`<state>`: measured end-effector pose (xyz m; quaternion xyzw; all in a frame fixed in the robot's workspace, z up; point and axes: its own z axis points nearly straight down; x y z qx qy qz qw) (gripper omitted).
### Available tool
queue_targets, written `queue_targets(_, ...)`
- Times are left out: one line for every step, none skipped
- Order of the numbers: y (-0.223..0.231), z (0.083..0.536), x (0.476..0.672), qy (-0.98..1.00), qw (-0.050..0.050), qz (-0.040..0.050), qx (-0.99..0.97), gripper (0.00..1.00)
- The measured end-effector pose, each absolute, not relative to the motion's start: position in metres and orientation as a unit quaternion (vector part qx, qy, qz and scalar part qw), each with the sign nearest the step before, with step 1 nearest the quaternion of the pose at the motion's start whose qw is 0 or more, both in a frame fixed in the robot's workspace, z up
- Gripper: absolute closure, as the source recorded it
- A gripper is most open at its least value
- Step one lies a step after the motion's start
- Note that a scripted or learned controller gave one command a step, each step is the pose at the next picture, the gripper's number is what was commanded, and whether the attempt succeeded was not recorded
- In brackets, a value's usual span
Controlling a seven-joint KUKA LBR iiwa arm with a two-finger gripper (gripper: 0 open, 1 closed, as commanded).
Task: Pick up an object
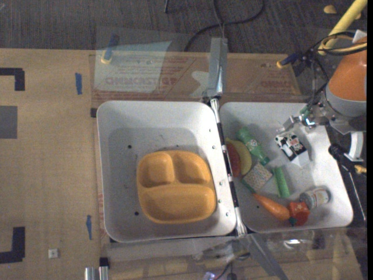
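Black-and-white object point(290, 145) — I see it in the right bin point(338, 214), far side, just beside the gripper point(303, 119) at the arm's point(348, 86) end; I cannot tell the gripper's state. Nearer than that object: green bottle point(252, 144), carrot point(271, 206), small jar point(315, 198). Yellow tray point(175, 186) — left bin point(111, 156).

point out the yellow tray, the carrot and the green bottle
yellow tray point(175, 186), camera view, on the floor of its big front compartment
carrot point(270, 205), camera view, middle of its orange body
green bottle point(253, 145), camera view, middle of its body
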<state>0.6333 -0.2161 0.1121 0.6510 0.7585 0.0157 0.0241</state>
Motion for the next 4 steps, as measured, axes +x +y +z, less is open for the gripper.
queue_targets(-0.216,0.111,0.589,0.761,0.027,0.014,0.648,0.0)
queue_targets(-0.214,0.112,0.574,0.767,0.03,0.0132,0.641,0.0)
queue_targets(-0.195,0.092,0.536,0.782,0.007,0.004,0.623,0.0)
queue_targets(-0.199,0.104,0.538,0.78,0.012,0.005,0.625,1.0)
